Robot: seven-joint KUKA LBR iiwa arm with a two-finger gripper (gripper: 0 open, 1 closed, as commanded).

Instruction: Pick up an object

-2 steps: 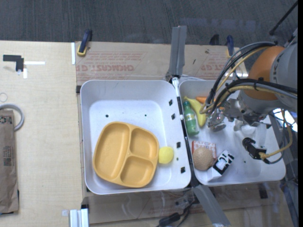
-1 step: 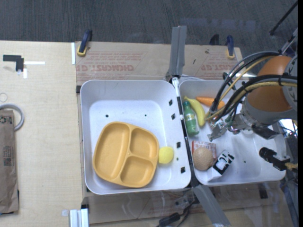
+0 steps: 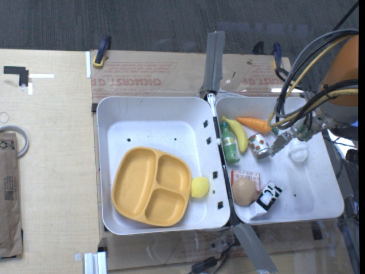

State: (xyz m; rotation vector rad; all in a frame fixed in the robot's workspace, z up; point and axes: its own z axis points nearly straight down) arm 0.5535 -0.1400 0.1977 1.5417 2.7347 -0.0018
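Two white bins side by side. Left bin (image 3: 108,153) holds a yellow divided plate (image 3: 151,186) lying flat, with a small yellow ball (image 3: 199,188) touching its right edge, near the bin's right wall.

Right bin (image 3: 319,204) carries the clutter, all crowded against its left side, probably where earlier handling and the sloped walls let things settle. A green bottle (image 3: 230,143) lies lengthwise along the left wall; a banana (image 3: 239,133) rests just beside it, partly over it. A carrot (image 3: 254,123) lies crosswise at the back. A small can (image 3: 260,145) with a red-and-white label sits just right of the banana. Toward the front: a brown round thing (image 3: 244,191) on a red-and-white packet (image 3: 245,179), and a black-and-white block (image 3: 268,197) tilted just beside it. A white lump (image 3: 298,152) lies apart, toward mid-bin.

The arm comes in from the right, cables looping over it. Gripper (image 3: 278,143) is low in the right bin, tip pointing down-left, right at the can and seemingly touching or nearly touching it. From this angle I cannot tell how its tip is set, and nothing is visibly held.

My reading: the can is the likely target, and it sits on the bin floor, not lifted. Banana and carrot crowd it close.
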